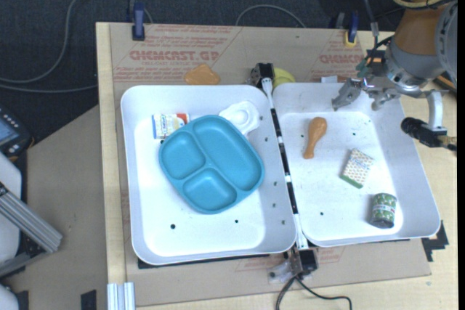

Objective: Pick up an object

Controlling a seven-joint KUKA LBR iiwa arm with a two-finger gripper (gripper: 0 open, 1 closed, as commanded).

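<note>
The right bin holds a tan drumstick-shaped toy, a small patterned box and a green-labelled can near its front right corner. My gripper hangs over the back edge of the right bin, up and to the right of the drumstick toy. Its two fingers are spread apart with nothing between them. In the left bin a blue divided plate lies beside a small white cup and a small carton.
An orange piece and a yellow-green object lie on the board behind the bins. Blue clamps hold the board's back edge. Cables run behind the bench. The arm fills the top right.
</note>
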